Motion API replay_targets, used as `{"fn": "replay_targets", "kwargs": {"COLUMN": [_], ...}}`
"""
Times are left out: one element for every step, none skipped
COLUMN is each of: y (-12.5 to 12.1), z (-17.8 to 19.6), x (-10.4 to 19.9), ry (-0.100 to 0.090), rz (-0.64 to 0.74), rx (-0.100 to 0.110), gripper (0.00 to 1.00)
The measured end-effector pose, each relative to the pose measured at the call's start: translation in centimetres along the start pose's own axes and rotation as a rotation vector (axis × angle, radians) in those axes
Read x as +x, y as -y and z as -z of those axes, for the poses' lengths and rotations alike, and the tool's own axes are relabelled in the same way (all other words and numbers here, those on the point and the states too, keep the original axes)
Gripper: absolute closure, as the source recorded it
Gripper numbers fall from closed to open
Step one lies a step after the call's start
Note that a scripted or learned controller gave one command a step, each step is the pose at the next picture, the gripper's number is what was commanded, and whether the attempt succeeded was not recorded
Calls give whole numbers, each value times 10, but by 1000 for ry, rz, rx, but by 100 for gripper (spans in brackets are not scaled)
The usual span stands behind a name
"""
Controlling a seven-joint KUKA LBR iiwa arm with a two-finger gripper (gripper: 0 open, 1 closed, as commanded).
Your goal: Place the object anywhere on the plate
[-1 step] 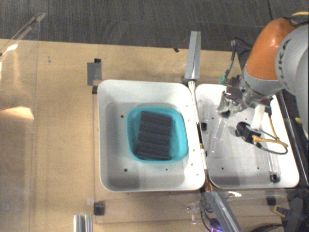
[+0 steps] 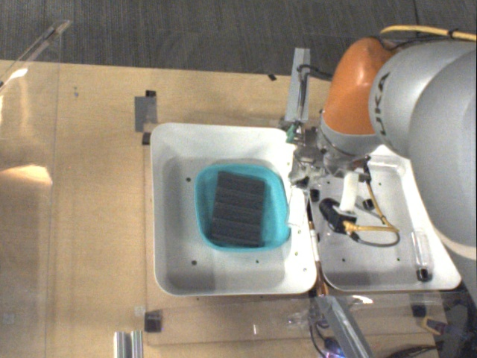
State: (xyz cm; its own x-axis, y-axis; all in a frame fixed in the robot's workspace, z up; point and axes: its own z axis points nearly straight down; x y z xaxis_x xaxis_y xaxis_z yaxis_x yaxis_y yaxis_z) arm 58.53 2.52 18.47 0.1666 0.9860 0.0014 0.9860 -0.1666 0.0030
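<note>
Light brown table [image 2: 74, 237] at the front, with a small black block [image 2: 153, 321] near its front edge. Just behind, two white bins side by side, filling the middle of the table. In the left bin [image 2: 165, 259], a blue plate [image 2: 279, 211] sitting about in the middle. On the plate, a dark ribbed block [image 2: 238, 207], lying flat and well inside the rim. In the right bin [image 2: 387, 274], a thin clear tube [image 2: 419, 250] with a dark tip, close to the right wall. Over the wall where the two bins meet, the gripper [image 2: 304, 171], just beside the plate's right edge and apart from the dark ribbed block. Cannot tell if open or closed. Above the right bin, the big grey arm [image 2: 432, 110] with its orange band [image 2: 356, 88], reaching in from the right. Farther back, a thin metal post [image 2: 300, 88] standing at the far side of the bins. Farthest of all, dark grey carpet [image 2: 186, 13].
</note>
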Motion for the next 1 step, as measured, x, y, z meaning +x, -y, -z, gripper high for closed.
{"fn": "replay_targets", "kwargs": {"y": [0], "z": [0], "x": [0], "ry": [0], "rz": [0], "rx": [0], "gripper": [0]}}
